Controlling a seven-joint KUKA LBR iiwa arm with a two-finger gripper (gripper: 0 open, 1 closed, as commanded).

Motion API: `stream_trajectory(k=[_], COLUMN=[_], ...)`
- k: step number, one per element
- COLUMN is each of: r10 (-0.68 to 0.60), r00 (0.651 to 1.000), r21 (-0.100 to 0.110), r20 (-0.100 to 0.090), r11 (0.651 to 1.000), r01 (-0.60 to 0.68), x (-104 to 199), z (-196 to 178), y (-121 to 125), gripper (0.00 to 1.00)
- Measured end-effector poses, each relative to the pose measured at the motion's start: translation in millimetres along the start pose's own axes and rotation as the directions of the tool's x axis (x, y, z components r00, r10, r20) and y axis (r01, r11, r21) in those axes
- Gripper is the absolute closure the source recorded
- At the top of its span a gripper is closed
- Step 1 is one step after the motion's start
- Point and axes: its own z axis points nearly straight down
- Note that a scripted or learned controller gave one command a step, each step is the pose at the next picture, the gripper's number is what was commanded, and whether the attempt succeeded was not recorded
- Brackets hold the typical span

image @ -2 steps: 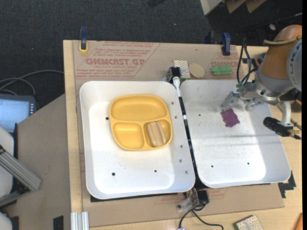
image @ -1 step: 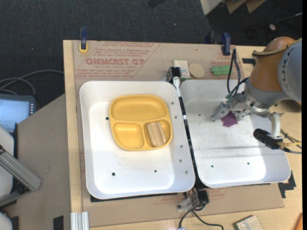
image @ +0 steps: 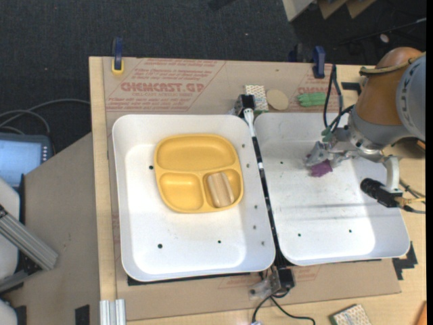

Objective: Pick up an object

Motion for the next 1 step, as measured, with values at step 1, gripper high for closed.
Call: stream_trajectory(k=[1], r10=[-0.009], r00=[1.0], r21=[-0.011], r20=[-0.003], r11=[1.0], r01=[0.009], x=[85.6], z=[-95.6], y=[-3.8], gripper=[1.0])
